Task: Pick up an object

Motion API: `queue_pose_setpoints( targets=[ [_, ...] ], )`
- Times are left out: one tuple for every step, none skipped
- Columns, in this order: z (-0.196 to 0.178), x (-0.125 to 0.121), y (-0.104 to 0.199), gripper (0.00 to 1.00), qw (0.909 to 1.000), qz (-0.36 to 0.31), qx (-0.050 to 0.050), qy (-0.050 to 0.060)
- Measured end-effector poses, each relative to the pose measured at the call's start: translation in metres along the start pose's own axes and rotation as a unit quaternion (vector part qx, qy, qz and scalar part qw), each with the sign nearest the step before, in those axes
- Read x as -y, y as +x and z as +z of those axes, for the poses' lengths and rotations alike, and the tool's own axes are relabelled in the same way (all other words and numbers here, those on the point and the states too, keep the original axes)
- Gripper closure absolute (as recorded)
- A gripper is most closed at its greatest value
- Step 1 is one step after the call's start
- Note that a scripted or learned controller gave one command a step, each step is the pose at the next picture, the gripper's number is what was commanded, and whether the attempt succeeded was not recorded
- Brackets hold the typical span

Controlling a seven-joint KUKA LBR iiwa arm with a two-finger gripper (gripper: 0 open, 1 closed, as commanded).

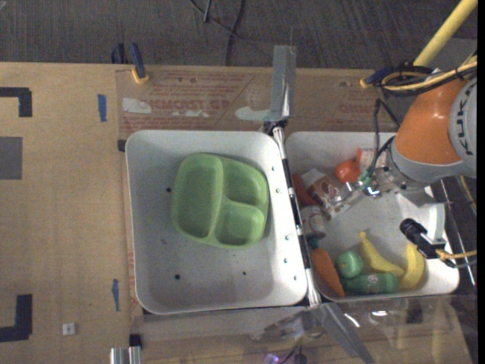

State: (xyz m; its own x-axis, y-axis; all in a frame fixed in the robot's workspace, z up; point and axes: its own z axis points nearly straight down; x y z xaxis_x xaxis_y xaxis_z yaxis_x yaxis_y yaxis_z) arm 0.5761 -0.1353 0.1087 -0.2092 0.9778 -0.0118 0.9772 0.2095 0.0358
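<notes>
The right bin (447,279) holds several toy foods. A red tomato (347,171) lies at the back, with a red and white packet (320,189) beside it. Along the front lie an orange carrot (327,271), a green apple (349,263), two yellow bananas (377,256) and a dark green vegetable (371,283). My gripper (342,200) reaches down and left from the orange-banded wrist (428,131). Its tip is low over the right edge of the packet, just in front of the tomato. From this angle I cannot make out anything held.
A green divided plate (220,199) lies in the left bin (151,271). A metal divider (292,211) with screws separates the bins. A small greyish item (312,223) sits by the divider. A black part (418,235) on cables hangs over the right bin's right side.
</notes>
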Motion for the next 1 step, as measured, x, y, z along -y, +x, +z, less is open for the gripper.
queue_pose_setpoints(
  targets=[
    [0.0165, 0.0835, 0.0038, 0.00, 0.9963, -0.085, -0.003, 0.012]
  ],
)
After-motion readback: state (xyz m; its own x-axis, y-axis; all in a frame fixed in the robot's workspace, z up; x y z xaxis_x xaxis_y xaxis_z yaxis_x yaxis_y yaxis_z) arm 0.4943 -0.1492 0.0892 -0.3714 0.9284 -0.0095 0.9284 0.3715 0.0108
